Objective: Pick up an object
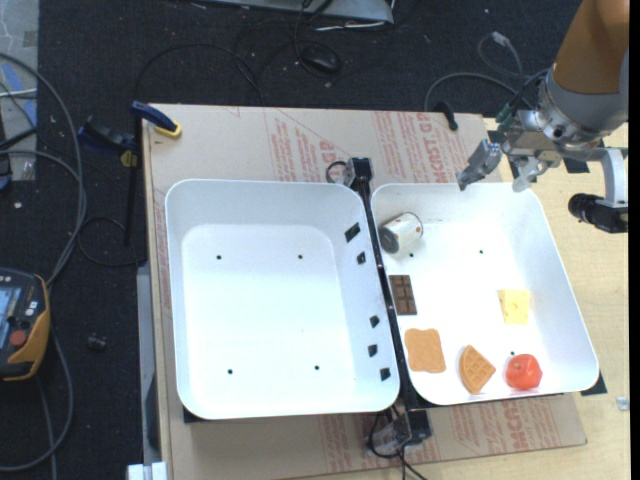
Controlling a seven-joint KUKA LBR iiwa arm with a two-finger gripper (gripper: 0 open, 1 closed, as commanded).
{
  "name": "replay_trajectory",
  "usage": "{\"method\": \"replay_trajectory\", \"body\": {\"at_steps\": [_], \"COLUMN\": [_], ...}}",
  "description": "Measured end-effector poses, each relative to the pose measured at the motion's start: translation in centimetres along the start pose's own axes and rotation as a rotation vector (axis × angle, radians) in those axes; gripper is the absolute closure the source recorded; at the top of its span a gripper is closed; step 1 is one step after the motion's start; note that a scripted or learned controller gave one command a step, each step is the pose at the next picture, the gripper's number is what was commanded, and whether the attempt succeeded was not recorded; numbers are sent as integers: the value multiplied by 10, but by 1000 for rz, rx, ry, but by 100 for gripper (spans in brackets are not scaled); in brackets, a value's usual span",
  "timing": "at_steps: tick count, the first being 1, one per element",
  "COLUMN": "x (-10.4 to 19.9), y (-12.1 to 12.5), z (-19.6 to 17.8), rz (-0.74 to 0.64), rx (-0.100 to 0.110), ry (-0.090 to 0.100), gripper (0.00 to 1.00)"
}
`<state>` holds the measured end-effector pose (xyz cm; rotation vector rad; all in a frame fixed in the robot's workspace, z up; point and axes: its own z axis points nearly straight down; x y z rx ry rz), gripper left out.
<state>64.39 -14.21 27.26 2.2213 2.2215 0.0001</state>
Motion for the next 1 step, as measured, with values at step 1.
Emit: {"method": "replay_trajectory", "body": {"at_steps": [1], "x": [-26], "y": [-74], "z": [90], "rz": [4], "rx": [9], "ry": [1], "gripper": [0]}}
